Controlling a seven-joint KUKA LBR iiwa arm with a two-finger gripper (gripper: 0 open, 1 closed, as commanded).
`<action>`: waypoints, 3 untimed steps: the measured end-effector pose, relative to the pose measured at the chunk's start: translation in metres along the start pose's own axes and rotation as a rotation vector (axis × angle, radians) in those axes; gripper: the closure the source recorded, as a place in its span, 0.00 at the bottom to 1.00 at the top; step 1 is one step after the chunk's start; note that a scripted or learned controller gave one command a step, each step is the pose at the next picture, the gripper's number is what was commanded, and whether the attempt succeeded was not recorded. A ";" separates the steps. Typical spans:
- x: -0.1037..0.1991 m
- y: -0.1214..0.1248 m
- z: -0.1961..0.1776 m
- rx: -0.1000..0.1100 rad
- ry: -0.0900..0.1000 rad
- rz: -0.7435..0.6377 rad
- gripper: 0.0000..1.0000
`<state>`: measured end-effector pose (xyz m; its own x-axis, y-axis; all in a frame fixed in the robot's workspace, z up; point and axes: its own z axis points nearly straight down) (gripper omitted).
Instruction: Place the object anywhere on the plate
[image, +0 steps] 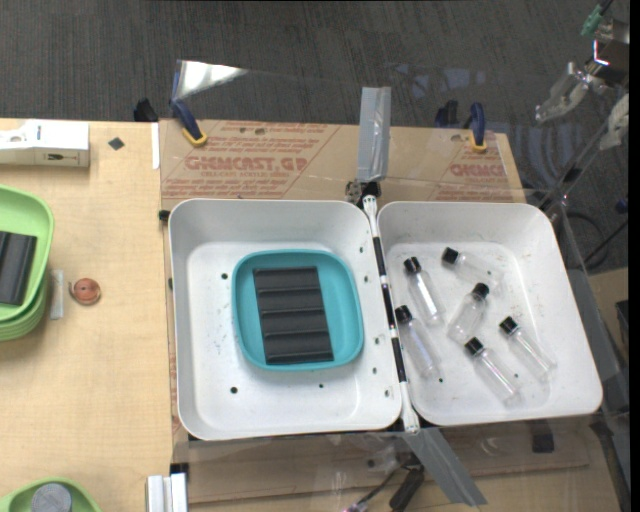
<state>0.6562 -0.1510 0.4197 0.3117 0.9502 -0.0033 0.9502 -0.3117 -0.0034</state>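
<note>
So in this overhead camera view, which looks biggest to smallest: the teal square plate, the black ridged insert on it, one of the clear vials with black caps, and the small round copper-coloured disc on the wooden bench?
1. Teal square plate
2. Black ridged insert
3. Clear black-capped vial
4. Copper-coloured disc

The vial is longer than the disc but thinner, so those two are close.

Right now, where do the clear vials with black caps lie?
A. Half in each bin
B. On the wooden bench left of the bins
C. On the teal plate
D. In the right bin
D: all the vials lie loose in the right bin, while the teal plate in the left bin bears just a black ribbed insert.
</note>
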 end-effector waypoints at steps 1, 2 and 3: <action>-0.058 0.022 -0.020 -0.001 0.001 0.096 0.00; -0.057 0.022 0.136 0.000 0.001 0.203 0.00; -0.055 0.019 -0.020 0.000 0.001 0.350 0.00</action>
<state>0.6571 -0.2094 0.4398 0.6184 0.7859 -0.0030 0.7859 -0.6184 -0.0022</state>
